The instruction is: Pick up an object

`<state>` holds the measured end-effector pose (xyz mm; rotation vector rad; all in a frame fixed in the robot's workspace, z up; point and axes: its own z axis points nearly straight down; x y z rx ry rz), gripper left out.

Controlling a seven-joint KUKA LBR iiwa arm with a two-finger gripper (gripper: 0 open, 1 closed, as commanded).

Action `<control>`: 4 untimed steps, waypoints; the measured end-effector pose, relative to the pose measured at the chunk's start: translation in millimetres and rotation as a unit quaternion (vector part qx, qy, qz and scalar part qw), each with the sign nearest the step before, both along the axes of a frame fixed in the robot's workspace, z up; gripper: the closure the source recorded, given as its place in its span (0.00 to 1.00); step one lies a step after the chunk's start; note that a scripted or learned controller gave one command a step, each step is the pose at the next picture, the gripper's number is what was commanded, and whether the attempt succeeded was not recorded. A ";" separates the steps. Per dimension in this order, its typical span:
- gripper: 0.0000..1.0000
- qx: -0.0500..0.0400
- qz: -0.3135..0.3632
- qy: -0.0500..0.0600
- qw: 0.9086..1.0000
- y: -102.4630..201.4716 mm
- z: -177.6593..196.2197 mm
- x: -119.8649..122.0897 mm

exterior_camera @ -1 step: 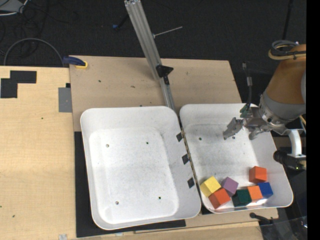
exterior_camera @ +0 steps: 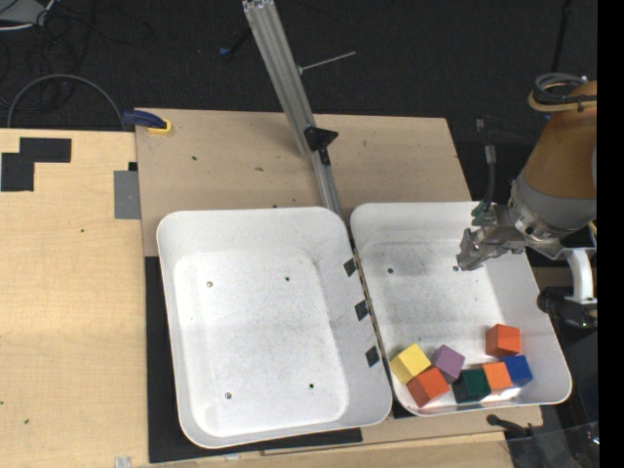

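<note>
The gripper (exterior_camera: pixel 475 251) hangs over the upper middle of the right bin (exterior_camera: pixel 419 224), entering from the right edge of the camera view below the arm (exterior_camera: pixel 561 178) with its orange band. The fingers appear as a dark, blurred cluster; whether the jaws stand open or closed cannot be determined from this view. No object is visible between them, and nothing lies directly beneath the gripper on the bin floor.

All objects sit well apart from the gripper, grouped along the near edge of the right bin:
- yellow block (exterior_camera: pixel 411 361), leftmost, near the divider side
- purple block (exterior_camera: pixel 448 361), just beside the yellow block
- red block (exterior_camera: pixel 427 386), in front of the yellow and purple blocks
- dark green block (exterior_camera: pixel 471 385), to the right of the red block
- orange block (exterior_camera: pixel 497 374), touching the dark green block
- blue block (exterior_camera: pixel 519 370), just beside the orange block
- red-orange block (exterior_camera: pixel 503 339), behind the orange and blue blocks

The left bin (exterior_camera: pixel 195 237) stands beside the right bin, the two rims adjoining
</note>
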<state>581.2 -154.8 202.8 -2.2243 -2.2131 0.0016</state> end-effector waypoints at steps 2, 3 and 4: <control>1.00 0.000 0.005 -0.004 1.000 144.5 161.3 -54.2; 0.00 -0.001 0.005 0.000 1.000 143.7 156.2 -53.7; 0.00 -0.001 0.004 -0.002 1.000 181.5 180.3 -53.8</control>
